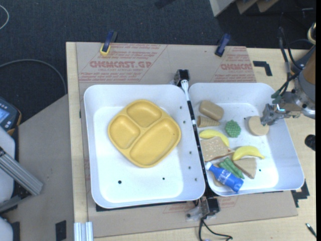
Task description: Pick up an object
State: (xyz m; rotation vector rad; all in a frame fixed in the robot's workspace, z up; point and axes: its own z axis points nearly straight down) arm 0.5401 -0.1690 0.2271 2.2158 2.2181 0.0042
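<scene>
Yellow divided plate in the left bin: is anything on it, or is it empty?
Empty. The yellow divided plate lies flat in the left bin, and all three compartments show bare yellow.

The table (pixel 150 59) is topped with a brown cardboard-coloured sheet printed with red lettering, held at its far edge by a yellow clamp (pixel 106 46) and a blue clamp (pixel 222 45). Two shallow white bins lie directly on it, side by side and touching along their inner edges: the left bin (pixel 100 149) and the right bin (pixel 286 154). Black corner marks (pixel 262 67) sit on the sheet near the right bin.
</scene>
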